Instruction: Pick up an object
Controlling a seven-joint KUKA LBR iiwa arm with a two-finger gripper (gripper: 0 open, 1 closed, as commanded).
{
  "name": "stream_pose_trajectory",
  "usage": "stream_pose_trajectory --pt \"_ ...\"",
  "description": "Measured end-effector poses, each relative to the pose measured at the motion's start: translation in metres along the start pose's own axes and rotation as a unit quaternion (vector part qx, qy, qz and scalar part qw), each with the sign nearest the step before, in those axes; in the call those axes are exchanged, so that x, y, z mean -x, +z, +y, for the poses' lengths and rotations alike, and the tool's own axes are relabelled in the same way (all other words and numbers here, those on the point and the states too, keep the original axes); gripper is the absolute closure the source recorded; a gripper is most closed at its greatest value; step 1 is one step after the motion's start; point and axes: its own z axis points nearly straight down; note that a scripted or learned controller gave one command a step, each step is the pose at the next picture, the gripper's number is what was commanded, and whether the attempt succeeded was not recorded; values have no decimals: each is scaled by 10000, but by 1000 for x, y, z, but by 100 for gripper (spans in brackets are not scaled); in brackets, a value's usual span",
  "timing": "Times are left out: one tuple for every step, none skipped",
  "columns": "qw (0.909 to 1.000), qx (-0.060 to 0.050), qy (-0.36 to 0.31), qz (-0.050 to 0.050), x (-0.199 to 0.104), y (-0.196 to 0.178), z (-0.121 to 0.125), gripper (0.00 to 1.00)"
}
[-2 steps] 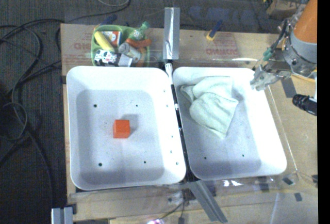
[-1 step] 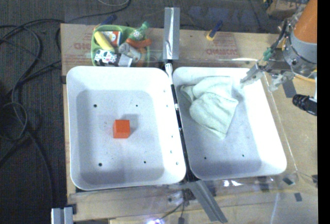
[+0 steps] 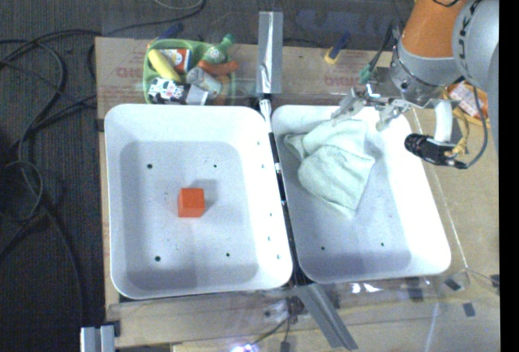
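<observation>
A crumpled white cloth [image 3: 336,164] lies in the right bin [image 3: 405,253], toward its far left part. An orange cube [image 3: 191,202] rests near the middle of the left bin [image 3: 130,180]. My gripper [image 3: 359,120] hangs over the far edge of the right bin, just above the cloth's far corner. Its two thin fingers [image 3: 344,110] are spread apart, so it is open, and I see nothing held between them. The grey arm with its orange band [image 3: 434,18] comes in from the upper right.
A small green basket [image 3: 152,70] of toy items sits behind the left bin. A metal bar [image 3: 269,50] stands upright between the bins at the back. Cables trail over the floor at the left. A black fitting [image 3: 426,146] sticks out by the right bin's far right rim.
</observation>
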Motion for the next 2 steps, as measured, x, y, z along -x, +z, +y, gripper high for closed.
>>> stream_pose_trajectory --pt "9992 1 391 -5 60 15 8 0" --pt "9997 -2 246 -14 88 31 5 0"
